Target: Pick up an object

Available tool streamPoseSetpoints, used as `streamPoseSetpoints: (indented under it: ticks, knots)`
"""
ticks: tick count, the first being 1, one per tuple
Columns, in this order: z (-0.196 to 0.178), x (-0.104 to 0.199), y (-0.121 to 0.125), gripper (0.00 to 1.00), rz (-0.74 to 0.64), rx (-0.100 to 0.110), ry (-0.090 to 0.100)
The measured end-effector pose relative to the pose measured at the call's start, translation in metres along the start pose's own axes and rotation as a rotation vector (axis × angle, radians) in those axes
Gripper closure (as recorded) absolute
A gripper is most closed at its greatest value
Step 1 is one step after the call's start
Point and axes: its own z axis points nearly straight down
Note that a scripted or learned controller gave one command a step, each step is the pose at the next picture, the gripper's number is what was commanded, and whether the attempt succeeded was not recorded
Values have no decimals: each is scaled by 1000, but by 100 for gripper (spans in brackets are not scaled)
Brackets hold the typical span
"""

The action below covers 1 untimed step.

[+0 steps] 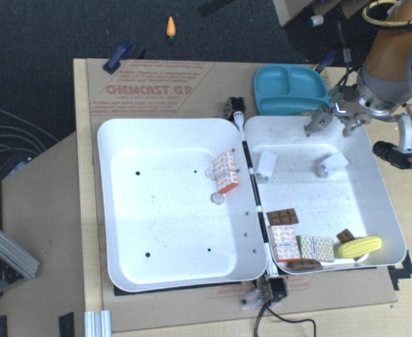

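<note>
My gripper [334, 123] hangs over the back edge of the right bin [374, 188], open, with nothing between its fingers. Below it lie a small white block [267, 163] and a pale grey piece [330, 163]. At the right bin's front sit a brown bar [282, 217], a red-and-white carton [284, 243], a green-patterned carton [316, 247], a yellow corn-like toy [359, 246] and a small brown chunk [344, 236]. The left bin [121, 188] holds another red-and-white carton [225, 172] and a small clear disc [217, 198] near its right wall.
A blue divided tray [290, 90] stands on the bench just behind the right bin, left of the gripper. The arm's grey body with its orange band [395, 41] comes in from the upper right. A black divider [251, 188] runs between the bins.
</note>
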Motion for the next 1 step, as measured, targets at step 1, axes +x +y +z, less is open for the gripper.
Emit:
streamPoseSetpoints:
  ticks: [1]
  knots:
    - [-11, 1, 1, 100, 0, -3, 0]
